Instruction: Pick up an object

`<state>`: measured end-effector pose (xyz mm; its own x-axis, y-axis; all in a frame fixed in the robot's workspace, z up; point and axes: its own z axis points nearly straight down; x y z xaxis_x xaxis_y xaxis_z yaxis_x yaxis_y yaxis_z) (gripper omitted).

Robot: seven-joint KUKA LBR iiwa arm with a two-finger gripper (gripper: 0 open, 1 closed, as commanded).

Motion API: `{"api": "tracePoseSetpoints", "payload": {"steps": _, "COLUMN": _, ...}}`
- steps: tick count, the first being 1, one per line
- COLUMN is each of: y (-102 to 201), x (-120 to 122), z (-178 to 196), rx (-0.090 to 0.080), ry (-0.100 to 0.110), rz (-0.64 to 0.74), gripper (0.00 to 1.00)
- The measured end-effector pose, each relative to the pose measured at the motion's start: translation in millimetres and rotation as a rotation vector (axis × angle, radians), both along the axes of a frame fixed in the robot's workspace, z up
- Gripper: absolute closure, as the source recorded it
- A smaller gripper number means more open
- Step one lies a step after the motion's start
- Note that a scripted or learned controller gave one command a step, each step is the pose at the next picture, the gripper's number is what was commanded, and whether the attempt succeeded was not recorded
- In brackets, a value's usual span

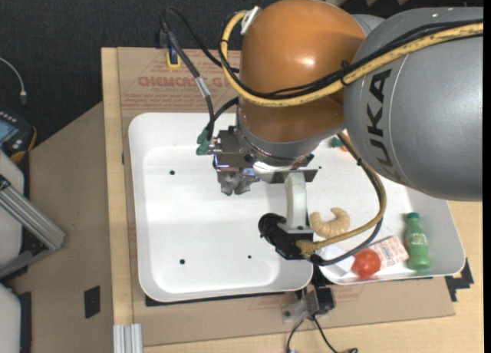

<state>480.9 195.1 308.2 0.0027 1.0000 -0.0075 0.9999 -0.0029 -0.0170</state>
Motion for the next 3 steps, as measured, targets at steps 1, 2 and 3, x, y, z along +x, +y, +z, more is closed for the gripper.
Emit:
{"api": "tracePoseSetpoints", "payload": {"steps": 1, "y": 13, "x": 0, "z": -119, "rx": 0.002, "ry": -0.001, "rz": 0.002, "gripper": 1.0}}
{"api": "tracePoseSetpoints", "payload": {"steps": 2, "y": 31, "x": 32, "z": -21, "rx": 0.012, "ry": -0.027, "rz": 0.004, "gripper": 1.0}}
{"api": "tracePoseSetpoints", "payload": {"steps": 3, "y": 30, "x": -2, "z": 81, "rx": 0.014, "ry": -0.029, "rz": 0.006, "gripper": 1.0}}
